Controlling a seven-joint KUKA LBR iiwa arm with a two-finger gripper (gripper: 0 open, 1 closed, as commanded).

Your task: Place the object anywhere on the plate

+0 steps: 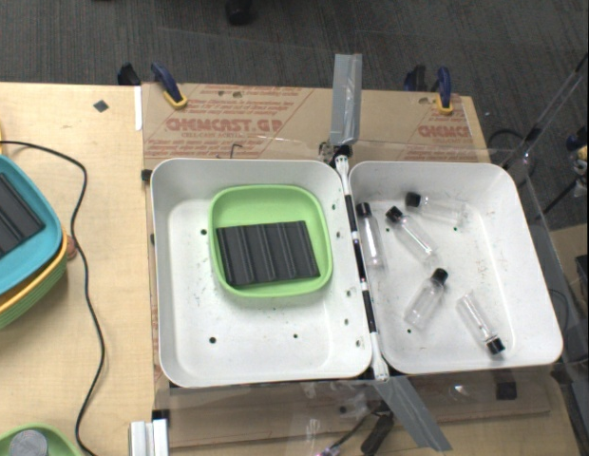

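Seemingly no pick has begun: the left bin (180,350) at frame centre holds the green plate (270,241) with its dark ribbed insert (268,254), while five clear vials (426,302) lie scattered, untouched, in the right bin (532,340). Gripper state: cannot tell. Next comes grasping one vial; those mid-bin sit clear of walls, the leftmost vial (368,232) hugs the divider
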